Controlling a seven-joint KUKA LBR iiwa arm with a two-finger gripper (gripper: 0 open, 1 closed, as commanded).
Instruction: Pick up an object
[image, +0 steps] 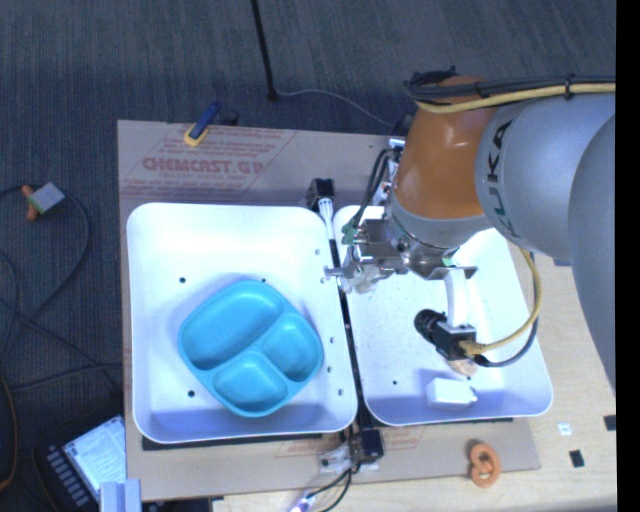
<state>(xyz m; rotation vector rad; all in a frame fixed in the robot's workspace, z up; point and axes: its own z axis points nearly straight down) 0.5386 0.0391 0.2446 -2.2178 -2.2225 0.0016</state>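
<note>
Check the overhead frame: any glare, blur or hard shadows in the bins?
Camera view: even light, no hard shadows; the floor of the shallow white right bin is near blown out, so the small white block barely stands out; the blue three-compartment plastic tray is sharp; the grey-and-orange arm looks slightly soft.

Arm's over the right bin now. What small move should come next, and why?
Probably slide the arm toward the front wall of the right bin until its end is above the white block. Its end now sits by the divider between the bins, well off the block. The block is small, likely an easier grasp than the wide blue plate.
</note>
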